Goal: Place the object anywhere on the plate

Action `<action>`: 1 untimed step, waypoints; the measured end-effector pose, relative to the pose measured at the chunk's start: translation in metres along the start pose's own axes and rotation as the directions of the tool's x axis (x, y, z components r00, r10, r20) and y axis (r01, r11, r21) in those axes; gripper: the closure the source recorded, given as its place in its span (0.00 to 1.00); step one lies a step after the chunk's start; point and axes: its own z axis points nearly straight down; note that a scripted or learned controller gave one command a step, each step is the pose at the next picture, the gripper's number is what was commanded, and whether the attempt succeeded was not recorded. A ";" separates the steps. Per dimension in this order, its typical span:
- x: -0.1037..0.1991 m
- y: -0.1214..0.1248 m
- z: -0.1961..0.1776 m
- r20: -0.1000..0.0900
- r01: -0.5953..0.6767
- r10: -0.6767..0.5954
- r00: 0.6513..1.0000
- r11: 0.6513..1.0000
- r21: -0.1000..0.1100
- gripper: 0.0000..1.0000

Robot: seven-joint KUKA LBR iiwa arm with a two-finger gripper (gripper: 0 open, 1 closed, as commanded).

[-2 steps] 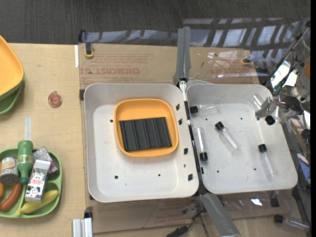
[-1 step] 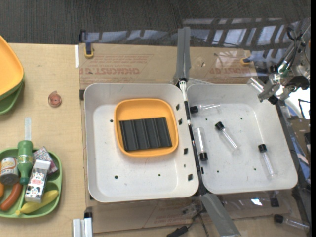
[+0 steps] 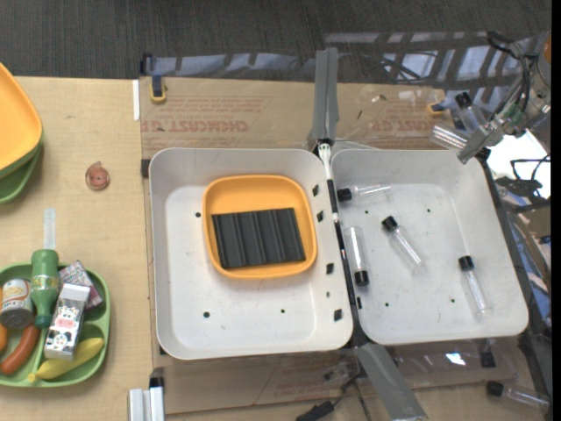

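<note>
Your gripper (image 3: 478, 140) waits above the right bin's (image 3: 438, 323) far corner; I cannot tell its state. The tubes (image 3: 401, 239) lie loose in that bin, and the orange plate (image 3: 260, 196) sits in the left bin (image 3: 175, 323), ready to receive one.

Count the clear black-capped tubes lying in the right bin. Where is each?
4 tubes: one by the back-left corner, one along the left wall, one mid-bin, one near the right wall. Clear ones may escape notice.

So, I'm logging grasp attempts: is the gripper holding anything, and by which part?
Nothing is visibly held. The gripper sits above the right bin's far corner; the tubes lie inside.
</note>
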 end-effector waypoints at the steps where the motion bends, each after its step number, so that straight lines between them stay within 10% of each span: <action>1: -0.001 0.004 -0.051 0.001 0.180 -0.180 0.984 0.984 -0.001 1.00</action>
